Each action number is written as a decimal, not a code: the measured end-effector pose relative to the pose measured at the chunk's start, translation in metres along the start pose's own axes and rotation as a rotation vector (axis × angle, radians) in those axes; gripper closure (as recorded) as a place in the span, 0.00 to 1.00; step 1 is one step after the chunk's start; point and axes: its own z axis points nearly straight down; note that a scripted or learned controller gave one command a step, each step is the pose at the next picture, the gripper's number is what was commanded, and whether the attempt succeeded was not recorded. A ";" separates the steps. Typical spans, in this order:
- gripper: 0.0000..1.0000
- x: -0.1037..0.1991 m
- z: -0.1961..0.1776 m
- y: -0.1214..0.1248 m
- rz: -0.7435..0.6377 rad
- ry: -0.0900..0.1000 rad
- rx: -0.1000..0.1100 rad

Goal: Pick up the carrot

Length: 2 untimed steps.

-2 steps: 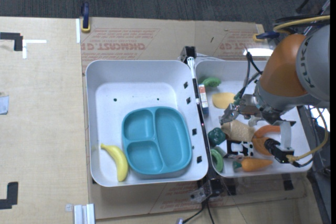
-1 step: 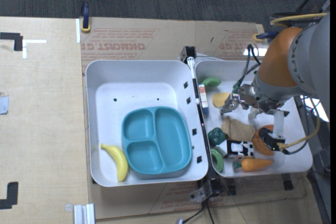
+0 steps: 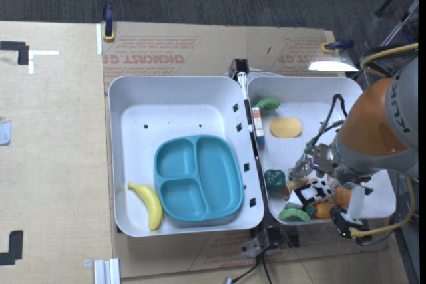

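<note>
The carrot [image 3: 324,210] shows as an orange piece near the front edge of the right bin [image 3: 346,86], partly covered by the arm. My gripper [image 3: 311,192] is down low in the front part of that bin, right above and just left of the carrot. From this slant the wrist hides the contact, so I cannot tell whether anything is held.
The right bin also holds a green item [image 3: 268,104] and a yellow item [image 3: 285,128] at the back, a dark teal item [image 3: 274,177] and a green item [image 3: 293,214] close to the gripper. In the left bin [image 3: 133,116] lie a teal divided plate [image 3: 198,177] and a banana [image 3: 150,203].
</note>
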 end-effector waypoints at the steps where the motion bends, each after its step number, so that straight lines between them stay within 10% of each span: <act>1: 0.00 0.082 -0.100 0.022 0.210 -0.002 0.000; 2: 0.00 0.087 -0.099 0.075 0.233 -0.004 0.002</act>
